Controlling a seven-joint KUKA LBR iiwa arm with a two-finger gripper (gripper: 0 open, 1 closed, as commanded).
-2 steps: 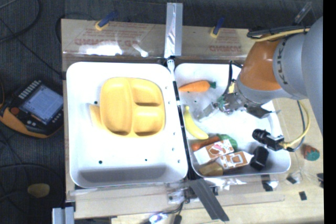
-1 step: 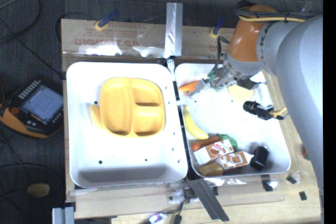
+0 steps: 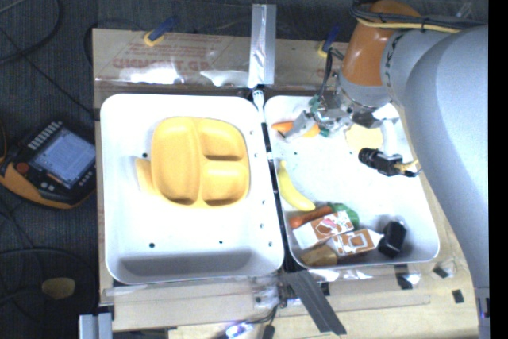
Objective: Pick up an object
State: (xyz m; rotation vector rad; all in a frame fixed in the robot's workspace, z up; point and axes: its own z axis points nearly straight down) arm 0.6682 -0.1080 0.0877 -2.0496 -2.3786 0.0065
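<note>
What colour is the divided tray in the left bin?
Yellow, a plain divided tray, seen clearly in the camera view.

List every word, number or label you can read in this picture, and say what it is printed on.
None can be read.
Clear plastic sheet behind the bins: faint red lettering, too blurred.
Small cartons in the right bin: printed fronts, too small.
Handheld screen on the floor: display unreadable.
</note>
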